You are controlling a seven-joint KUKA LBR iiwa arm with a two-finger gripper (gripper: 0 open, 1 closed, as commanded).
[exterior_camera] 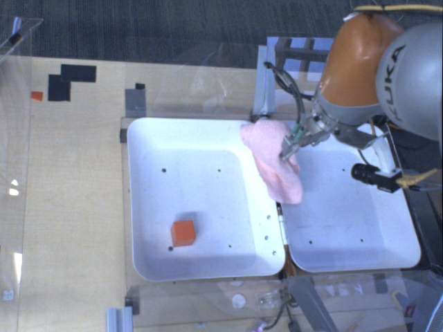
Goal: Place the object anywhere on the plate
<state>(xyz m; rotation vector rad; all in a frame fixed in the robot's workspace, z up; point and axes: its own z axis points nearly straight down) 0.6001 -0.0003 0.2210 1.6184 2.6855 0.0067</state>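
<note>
You see the gripper (289, 151) pinching the pink cloth (273, 159), which hangs over the wall between the 2 bins (208, 268).

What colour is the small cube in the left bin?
Orange-red small cube, clearest in the camera view.

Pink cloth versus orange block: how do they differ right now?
The pink cloth is soft and crumpled; the orange block is a small rigid cube. The cloth is far larger and drapes over the divide between both bins; the block sits wholly inside the left bin, near its front. The gripper is at the cloth; the block lies well away from it.
</note>
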